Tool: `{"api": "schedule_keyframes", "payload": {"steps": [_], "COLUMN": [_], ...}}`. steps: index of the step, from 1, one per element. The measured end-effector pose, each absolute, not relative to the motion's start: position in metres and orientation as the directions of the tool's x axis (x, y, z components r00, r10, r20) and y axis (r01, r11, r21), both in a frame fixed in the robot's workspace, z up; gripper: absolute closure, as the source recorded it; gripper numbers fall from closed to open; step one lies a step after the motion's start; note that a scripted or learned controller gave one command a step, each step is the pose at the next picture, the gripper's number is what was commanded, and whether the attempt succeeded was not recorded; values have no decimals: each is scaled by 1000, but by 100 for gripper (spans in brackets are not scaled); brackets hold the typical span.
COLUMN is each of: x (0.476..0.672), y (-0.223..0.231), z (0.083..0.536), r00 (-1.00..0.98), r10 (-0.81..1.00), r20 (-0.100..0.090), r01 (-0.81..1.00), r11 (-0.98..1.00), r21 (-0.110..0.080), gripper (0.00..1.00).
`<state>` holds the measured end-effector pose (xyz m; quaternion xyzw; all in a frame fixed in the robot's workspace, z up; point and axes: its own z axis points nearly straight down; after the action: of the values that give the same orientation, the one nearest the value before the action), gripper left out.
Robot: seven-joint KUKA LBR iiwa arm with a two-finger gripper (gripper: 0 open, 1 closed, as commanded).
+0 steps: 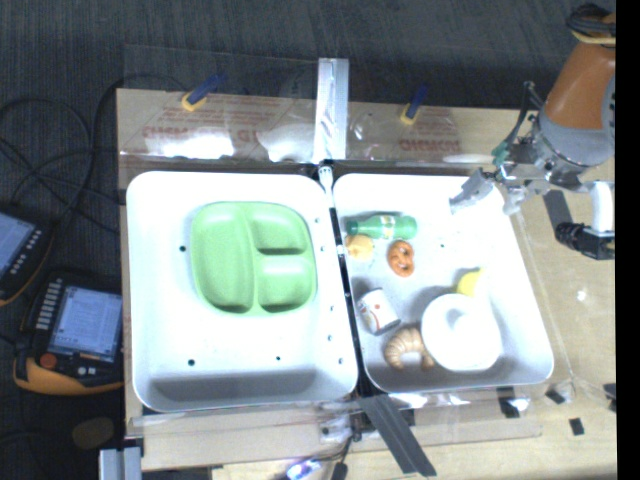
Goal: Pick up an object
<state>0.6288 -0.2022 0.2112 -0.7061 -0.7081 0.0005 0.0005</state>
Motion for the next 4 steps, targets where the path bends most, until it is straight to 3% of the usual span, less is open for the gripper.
{"api": "schedule_keyframes", "payload": {"steps": [1,2,3,4], "x": [660,639,612,613], "y": [-155,-121,-111,-112], "z": [143,115,90,100], "r00": [83,10,-164,-163], "r10": [997,1000,986,987], "r20": [-1,-9,-8,-6], "r01": [997,999,986,986], "r11": [-83,-10,164,163], "r21": [-3,31,11,13], "gripper": [0,0,0,100]}}
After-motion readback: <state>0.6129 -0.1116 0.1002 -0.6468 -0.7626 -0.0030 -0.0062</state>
